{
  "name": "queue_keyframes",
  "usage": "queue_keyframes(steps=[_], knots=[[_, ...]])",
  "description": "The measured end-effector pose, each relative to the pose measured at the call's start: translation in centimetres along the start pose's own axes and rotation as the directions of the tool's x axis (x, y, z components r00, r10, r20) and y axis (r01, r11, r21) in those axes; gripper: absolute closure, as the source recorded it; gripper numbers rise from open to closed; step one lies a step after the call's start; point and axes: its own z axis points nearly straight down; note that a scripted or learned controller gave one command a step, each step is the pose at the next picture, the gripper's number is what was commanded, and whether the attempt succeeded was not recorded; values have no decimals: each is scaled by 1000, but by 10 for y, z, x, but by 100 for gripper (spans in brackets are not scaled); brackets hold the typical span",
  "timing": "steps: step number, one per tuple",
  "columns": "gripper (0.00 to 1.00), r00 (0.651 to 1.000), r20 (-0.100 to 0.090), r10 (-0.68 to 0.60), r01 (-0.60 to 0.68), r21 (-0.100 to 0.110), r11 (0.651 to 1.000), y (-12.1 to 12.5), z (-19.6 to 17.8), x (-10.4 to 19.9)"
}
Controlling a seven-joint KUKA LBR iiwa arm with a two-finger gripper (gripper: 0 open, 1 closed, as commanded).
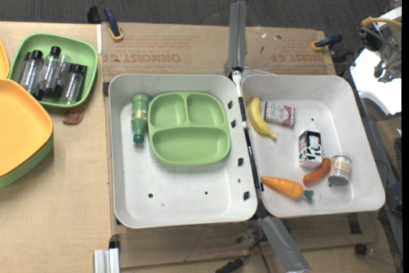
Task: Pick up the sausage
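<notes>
The arm is drawn back at the right edge of the view, above and outside the right bin (358,105). Only a pale, cable-hung part of the arm (382,54) is visible there, clear of everything in the bins. The state of the pincer cannot be told.

The sausage (317,171) lies on the floor of the right bin, toward its near right corner. Its long axis runs diagonally: the upper end points toward the bin's right wall, the lower end toward the near left. It sits between a black-and-white carton (310,148), touching or just beside its lower edge, and a small can (340,171) just to its right. A carrot (284,186) lies near its lower end.

A banana (259,117) and a pink packet (279,113) occupy the far left part of that bin.

The left bin (128,201) carries a green divided plate (189,127) and a green bottle (139,117).
</notes>
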Motion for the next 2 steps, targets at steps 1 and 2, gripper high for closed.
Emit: queue_keyframes(steps=[1, 2], knots=[[100, 1000, 5, -4, 4, 1, 1000, 0, -6, 0], [100, 1000, 11, -7, 7, 3, 1000, 0, -12, 0]])
